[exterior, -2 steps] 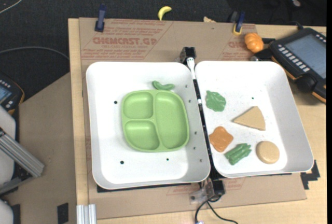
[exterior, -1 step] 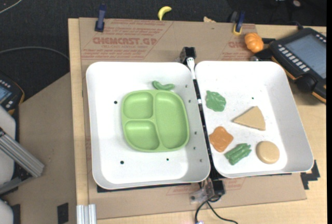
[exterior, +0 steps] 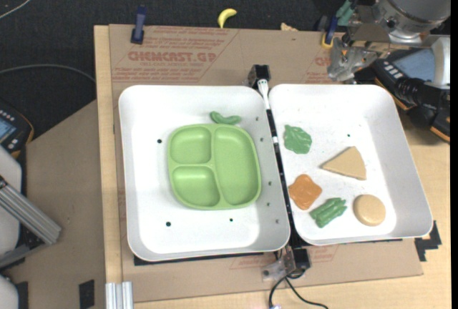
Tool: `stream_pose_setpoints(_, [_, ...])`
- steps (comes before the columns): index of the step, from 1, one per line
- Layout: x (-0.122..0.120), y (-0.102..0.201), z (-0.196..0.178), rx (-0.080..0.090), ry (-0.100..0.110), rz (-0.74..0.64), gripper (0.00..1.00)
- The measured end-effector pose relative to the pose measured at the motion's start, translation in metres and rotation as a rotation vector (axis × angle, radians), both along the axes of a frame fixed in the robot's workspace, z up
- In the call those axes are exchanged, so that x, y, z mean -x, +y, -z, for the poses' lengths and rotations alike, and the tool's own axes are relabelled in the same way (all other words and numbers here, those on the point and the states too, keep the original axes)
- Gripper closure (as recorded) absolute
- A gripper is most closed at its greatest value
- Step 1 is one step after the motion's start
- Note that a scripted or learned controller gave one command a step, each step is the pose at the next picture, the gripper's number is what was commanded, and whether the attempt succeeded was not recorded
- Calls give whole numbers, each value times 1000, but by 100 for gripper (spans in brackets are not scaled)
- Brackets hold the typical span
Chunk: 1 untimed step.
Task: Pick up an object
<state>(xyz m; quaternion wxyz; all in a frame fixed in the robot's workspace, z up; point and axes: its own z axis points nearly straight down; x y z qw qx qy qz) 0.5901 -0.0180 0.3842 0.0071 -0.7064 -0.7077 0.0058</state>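
Overhead, hand (exterior: 348,61) beyond right bin's (exterior: 386,101) rim

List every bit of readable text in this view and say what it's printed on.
"CHEMCAST G P" in large red letters, on the brown board under the bins.
Smaller red lines above it: too blurred to read.
Faint red print on the board near the right bin: unreadable.

Right bin (exterior: 401,130) holds a tan wedge (exterior: 346,163), orange piece (exterior: 305,192), perhaps leafy greens (exterior: 296,139).
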Motion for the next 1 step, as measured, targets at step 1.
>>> stream_pose_setpoints(1, [57,20,124,0,0,2,100])
